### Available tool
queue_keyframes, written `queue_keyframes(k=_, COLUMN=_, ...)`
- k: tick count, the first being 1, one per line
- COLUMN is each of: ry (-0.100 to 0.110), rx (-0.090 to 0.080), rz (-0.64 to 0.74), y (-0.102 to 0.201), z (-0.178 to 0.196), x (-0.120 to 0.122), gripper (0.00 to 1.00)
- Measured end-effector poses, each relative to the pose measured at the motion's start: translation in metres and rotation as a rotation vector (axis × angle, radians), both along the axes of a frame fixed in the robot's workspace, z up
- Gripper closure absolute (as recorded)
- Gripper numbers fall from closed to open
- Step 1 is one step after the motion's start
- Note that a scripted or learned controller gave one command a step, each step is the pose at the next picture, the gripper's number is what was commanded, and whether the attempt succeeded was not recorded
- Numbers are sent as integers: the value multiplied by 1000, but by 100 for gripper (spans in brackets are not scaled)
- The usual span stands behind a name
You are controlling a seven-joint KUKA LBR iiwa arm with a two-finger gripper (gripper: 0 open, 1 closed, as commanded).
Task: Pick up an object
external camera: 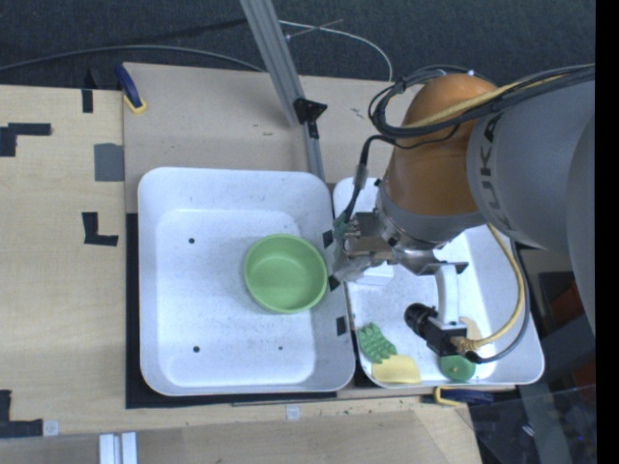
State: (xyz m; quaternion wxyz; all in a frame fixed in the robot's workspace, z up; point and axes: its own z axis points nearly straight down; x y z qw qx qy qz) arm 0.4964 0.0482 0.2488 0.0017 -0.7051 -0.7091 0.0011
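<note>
We cannot tell the gripper's [350, 249] state — it hangs near the bin [155, 259] edge, so we risk clipping that or the green bowl [284, 274].

Smooth green plastic bowl [284, 274], speckled matt white plastic bin [174, 259], pale wooden bench [48, 288]

the arm [455, 162] reaches in, wrist bent steeply downward.

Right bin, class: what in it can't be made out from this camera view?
- Right bin: its far half lies under the arm.
- End effector: sits below the wrist, its state unreadable.
- Small items near the green object, yellow piece: too small to identify.
</note>
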Motion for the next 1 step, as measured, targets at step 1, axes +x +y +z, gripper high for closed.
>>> queue_keyframes(k=1, ry=-1, rx=0, rz=2, y=51, z=1, x=7, gripper=100)
